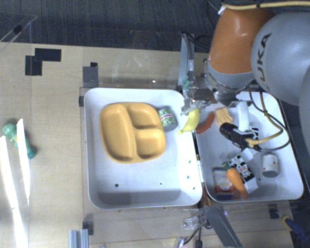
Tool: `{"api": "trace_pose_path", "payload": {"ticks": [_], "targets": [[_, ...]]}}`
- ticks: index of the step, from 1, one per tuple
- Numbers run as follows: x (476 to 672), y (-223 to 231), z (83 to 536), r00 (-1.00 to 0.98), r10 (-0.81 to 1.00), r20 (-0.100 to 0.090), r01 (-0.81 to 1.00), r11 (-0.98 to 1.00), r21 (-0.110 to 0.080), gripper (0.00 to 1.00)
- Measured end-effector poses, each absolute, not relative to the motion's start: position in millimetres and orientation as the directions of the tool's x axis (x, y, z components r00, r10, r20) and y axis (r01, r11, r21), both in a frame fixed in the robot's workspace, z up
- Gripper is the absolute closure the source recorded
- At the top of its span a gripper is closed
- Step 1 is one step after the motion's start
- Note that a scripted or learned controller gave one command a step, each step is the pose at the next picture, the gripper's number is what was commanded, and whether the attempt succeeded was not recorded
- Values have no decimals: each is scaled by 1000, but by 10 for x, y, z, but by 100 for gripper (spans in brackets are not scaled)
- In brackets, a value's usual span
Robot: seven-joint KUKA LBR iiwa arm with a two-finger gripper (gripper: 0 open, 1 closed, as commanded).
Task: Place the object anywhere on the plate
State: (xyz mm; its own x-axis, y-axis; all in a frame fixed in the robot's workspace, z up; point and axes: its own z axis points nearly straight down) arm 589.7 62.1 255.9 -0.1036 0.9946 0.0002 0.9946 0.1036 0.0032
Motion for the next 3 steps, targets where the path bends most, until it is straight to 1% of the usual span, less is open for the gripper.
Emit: {"api": "trace_pose_path", "payload": {"ticks": [1,2,3], "targets": [[5980,555,2202,-38,999,1,999,38,2,100],[6273,852,4367,-68,998,0,998,68,7,100],[5500,445,3165,-461,887,-1,887,461,4,100]]}}
